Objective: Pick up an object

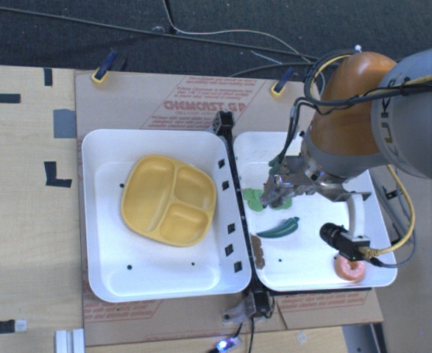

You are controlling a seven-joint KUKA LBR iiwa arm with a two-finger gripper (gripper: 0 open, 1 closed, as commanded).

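Note:
My gripper (278,195) hangs low over the left part of the right bin (315,274), right beside a light green object (254,199) that lies against the bin's left wall. A dark green pepper-like piece (278,228) lies just below the gripper on the bin floor. A small brown item (259,251) rests near the bin's left wall, lower down. A pink ring-shaped object (350,268) sits at the bin's bottom right corner. The arm's bulk hides the bin's upper right part.
The left bin (101,219) holds a yellow divided plate (169,198) in its middle. A black divider (234,197) runs between the bins. Cables loop along the arm's right side, and a black fitting (338,237) sits above the pink object.

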